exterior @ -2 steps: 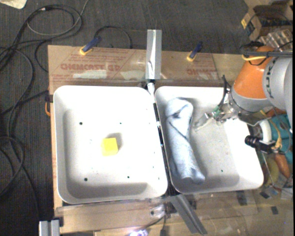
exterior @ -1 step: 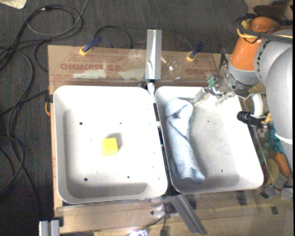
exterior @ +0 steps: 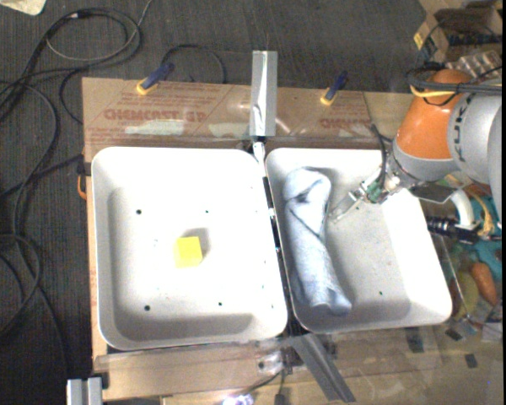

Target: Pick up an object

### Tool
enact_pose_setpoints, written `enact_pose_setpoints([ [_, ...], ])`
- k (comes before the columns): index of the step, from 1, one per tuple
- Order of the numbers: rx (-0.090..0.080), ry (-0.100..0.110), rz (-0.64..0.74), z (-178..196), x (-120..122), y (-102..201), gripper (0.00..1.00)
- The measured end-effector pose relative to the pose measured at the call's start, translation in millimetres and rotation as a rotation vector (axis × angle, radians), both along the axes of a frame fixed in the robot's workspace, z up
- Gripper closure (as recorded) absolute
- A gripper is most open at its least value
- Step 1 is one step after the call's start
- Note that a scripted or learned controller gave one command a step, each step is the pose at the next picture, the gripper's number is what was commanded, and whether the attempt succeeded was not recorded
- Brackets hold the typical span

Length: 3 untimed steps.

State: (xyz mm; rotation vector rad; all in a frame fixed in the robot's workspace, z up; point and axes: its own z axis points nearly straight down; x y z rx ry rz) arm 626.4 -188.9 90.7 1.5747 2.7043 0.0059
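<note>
- Pale blue-grey rolled cloth (exterior: 312, 239) lies along the right bin's (exterior: 405, 310) left wall; a yellow block (exterior: 189, 251) sits in the left bin (exterior: 110, 184).
- Your gripper (exterior: 354, 201) hangs just beside the cloth's upper end, holding nothing.
- You're at the approach step: next, lower onto the cloth and close.

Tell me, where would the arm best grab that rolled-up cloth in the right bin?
Probably across the middle of the pale blue rolled cloth, coming straight down from above. It lies flat and long against the left wall of the right bin, so its narrow width suits a two-finger pinch. The end effector hangs just beside its upper end.
</note>
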Motion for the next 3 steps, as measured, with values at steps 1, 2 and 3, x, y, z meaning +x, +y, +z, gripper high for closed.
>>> enact_pose_setpoints([
  [1,0.003,0.010,-0.073,44.5,43.1,4.5,0.00],
  [2,0.003,0.010,-0.061,2.2,7.7,5.7,0.00],
  [3,0.007,0.007,-0.060,11.9,8.9,8.1,1.00],
])
